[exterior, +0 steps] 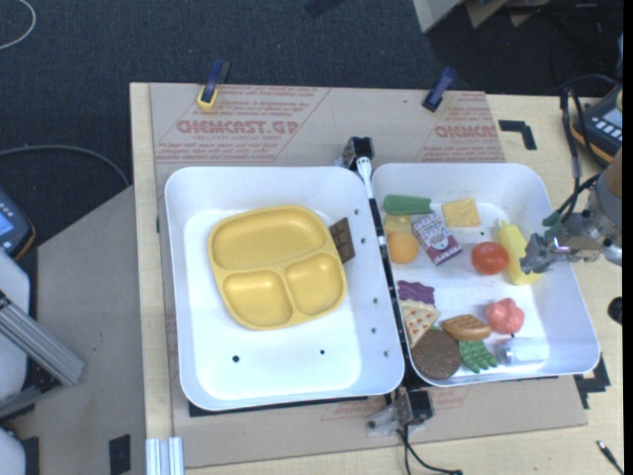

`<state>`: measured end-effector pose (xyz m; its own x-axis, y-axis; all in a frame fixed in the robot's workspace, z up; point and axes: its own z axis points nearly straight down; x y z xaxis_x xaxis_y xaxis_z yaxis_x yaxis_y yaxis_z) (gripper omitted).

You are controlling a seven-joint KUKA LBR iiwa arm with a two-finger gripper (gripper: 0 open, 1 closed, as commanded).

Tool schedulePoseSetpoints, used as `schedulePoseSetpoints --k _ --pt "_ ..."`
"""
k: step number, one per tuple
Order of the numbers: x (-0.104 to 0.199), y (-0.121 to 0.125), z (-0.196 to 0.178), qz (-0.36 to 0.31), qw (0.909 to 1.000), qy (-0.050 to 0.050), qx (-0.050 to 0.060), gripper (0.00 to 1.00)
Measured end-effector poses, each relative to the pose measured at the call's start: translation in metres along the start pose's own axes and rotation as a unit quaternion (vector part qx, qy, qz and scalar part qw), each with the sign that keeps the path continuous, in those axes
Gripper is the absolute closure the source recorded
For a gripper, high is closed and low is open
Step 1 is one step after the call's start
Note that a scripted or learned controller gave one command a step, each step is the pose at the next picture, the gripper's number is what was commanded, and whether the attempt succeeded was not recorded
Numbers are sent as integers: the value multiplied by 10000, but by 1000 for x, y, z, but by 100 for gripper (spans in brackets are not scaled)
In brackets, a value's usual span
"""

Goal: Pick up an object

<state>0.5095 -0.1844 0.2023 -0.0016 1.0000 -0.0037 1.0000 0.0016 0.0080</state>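
Gripper (539,253) sits low at the right side of the frame, inside the right-hand shallow white bin (569,310), and whether it is spread or closed I cannot tell; nothing can be seen held in it. Touching or just beside it lies a yellow plastic squeeze-bottle toy (513,248), the likeliest thing to be taken. It looks light, stiff and smooth, so probably slippery; a hold across its narrow body, not its tip, would seem safest.

Just left of it sits a round red toy tomato (490,257), close enough to be nudged. Further left lie a small purple-and-white carton (436,239), an orange ball-shaped fruit (403,248), a pale yellow cheese block (461,213) and a green toy vegetable (406,204) near the upper rim. Lower in the bin are a pink-red toy (504,315), a brown bread-like piece (465,327), a dark brown round patty (435,354) and a yellow waffle wedge (418,319).

Room is tight: the bin's right wall is near the bottle, and the clutter leaves little open floor, except a bare patch below the bottle. At centre left, the left-hand white bin (198,364) holds a yellow three-compartment plastic tray (277,265), well apart.
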Motion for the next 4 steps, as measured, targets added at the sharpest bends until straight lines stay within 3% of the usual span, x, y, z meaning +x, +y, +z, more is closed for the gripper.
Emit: schedulePoseSetpoints --k 1,3,4 --pt "0 2 -24 2 10000 1 7 100" --pt "82 58 -36 -21 10000 13 10 100" --pt "118 92 -20 -16 10000 12 13 100"
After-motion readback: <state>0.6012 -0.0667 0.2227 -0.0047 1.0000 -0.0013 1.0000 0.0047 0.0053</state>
